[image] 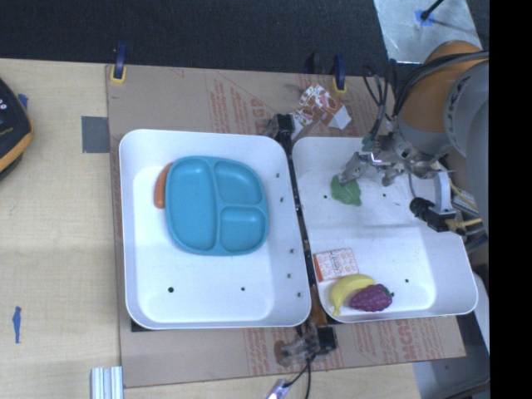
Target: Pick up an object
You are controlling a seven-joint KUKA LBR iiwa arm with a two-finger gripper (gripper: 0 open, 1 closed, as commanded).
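Camera view: arm [453,98] reaches into right bin [432,302], its fingers' [353,173] state unclear, above green object [347,191].

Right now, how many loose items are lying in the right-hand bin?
4: a green item near the far-left corner by the gripper, a small white-and-orange packet at the left wall, and a yellow banana touching a purple item at the near edge. The arm may hide more.

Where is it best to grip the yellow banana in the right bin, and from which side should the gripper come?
Probably the banana's upper curved middle, coming straight down from above. Its lower side touches the purple grapes, its left end lies near the bin wall, and a card lies just above, so only the top is free.
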